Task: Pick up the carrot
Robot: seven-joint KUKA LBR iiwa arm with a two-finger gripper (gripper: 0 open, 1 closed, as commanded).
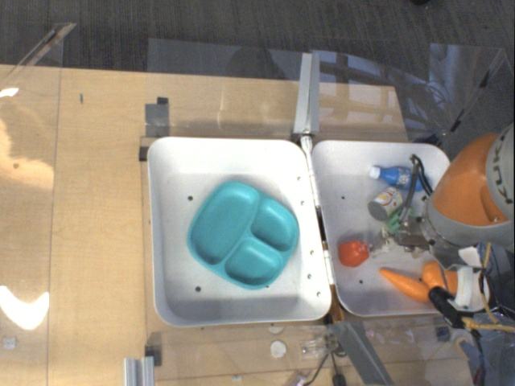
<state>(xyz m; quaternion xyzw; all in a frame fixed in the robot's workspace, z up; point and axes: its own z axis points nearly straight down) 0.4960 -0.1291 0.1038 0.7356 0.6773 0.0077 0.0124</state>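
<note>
The long orange carrot (pixel 404 282), tapered to a point on its left end, is seen lying on the floor of the right shallow white bin (pixel 354 296), near the front wall and toward the right corner. Just beside its thick end, a second small orange piece (pixel 434 274) is seen, touching or almost touching it; it cannot be told if this belongs to the carrot. A round red-orange object like a tomato (pixel 352 252) is placed to the left of the carrot, a little apart from its tip. Above the carrot, the gripper (pixel 400 236) is found low over the middle of the same bin, with the grey arm and its orange band (pixel 475 183) reaching in from the right. The state of the fingers cannot be told, because they are dark and blurred against cables. Near the gripper, a small grey can (pixel 385 205) is seen, and behind it a blue and white tube-like object (pixel 389 174) lies close to the back wall. In the left shallow white bin (pixel 173 215), a teal plastic plate with three compartments (pixel 244 233) is resting in the middle. Both bins are carried by the light wooden counter (pixel 72 215).
</note>
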